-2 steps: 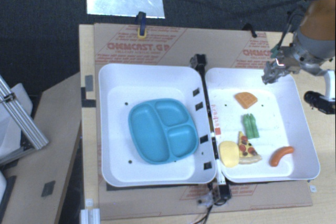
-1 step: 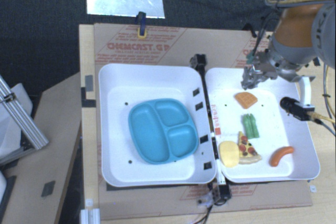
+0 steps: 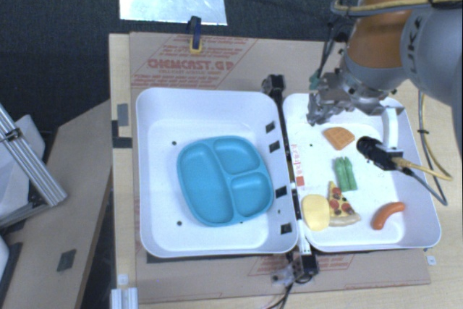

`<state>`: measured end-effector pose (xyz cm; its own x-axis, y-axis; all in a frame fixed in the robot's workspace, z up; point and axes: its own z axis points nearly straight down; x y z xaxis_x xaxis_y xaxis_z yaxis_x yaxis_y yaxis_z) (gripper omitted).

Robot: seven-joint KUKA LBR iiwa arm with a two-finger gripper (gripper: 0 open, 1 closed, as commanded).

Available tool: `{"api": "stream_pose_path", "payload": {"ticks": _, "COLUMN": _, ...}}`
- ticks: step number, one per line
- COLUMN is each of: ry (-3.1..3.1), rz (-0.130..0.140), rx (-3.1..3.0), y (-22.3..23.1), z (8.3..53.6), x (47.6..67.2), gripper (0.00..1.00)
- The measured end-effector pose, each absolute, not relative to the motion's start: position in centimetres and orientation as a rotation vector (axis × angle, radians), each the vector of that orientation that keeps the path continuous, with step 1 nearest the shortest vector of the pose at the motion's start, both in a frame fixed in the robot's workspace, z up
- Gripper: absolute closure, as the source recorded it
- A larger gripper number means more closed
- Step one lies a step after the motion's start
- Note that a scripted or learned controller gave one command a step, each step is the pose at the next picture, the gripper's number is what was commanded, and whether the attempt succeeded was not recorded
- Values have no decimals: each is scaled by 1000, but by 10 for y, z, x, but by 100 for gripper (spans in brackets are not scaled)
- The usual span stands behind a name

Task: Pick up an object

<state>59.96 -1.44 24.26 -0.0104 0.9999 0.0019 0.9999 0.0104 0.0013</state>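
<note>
We see the gripper (image 3: 318, 116) low over the far left corner of the right bin (image 3: 311, 155), and we cannot tell how wide it is set, so nothing can be called held. The nearest candidate is the orange wedge (image 3: 338, 137), lying flat just beside the gripper toward the bin's middle. The green piece (image 3: 344, 174) lies nearer the front, and the yellow piece (image 3: 315, 212) touches the pizza slice (image 3: 343, 206) by the front left corner, with the sausage (image 3: 388, 214) toward the front right. Our main worry is aim. The gripper looks offset from the wedge toward the left wall, so a straight descent could close on bare floor or strike the rim between the bins. The wedge also looks thin and flat, so we judge it could slide away or slip out on the lift. A sideways correction made low could push it along the floor. The left bin (image 3: 159, 127) with its blue tray (image 3: 221, 181) lies well apart.
</note>
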Motion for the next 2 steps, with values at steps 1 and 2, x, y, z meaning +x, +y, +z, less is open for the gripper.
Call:
{"api": "stream_pose_path", "payload": {"ticks": 1, "ry": -2233, "rz": -5, "rx": -2210, "y": 40, "z": 241, "x": 603, "gripper": 100}}
{"api": "stream_pose_path", "payload": {"ticks": 2, "ry": -2231, "rz": -3, "rx": -2210, "y": 87, "z": 236, "x": 598, "gripper": 100}}
